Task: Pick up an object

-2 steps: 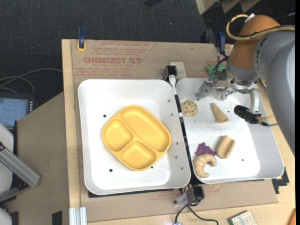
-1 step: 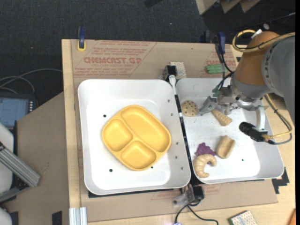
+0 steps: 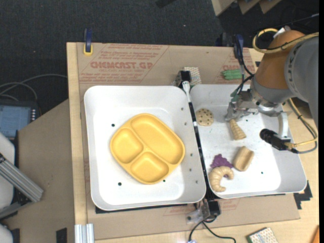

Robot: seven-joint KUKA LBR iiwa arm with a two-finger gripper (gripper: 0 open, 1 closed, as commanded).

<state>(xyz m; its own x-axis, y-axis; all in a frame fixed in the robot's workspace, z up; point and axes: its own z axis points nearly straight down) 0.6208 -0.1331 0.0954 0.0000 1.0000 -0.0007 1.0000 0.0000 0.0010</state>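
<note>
Ridged tan ice-cream cone toy (image 3: 236, 130) lies in the right white bin (image 3: 283, 182), near its middle, just below the gripper (image 3: 237, 111); whether the tool is open cannot be told. Nearby: round speckled cookie (image 3: 204, 117), tan bread chunk (image 3: 243, 158), purple grapes (image 3: 220, 161), croissant (image 3: 220, 177). A yellow divided plate (image 3: 147, 148) fills the left white bin (image 3: 101, 186).
</note>
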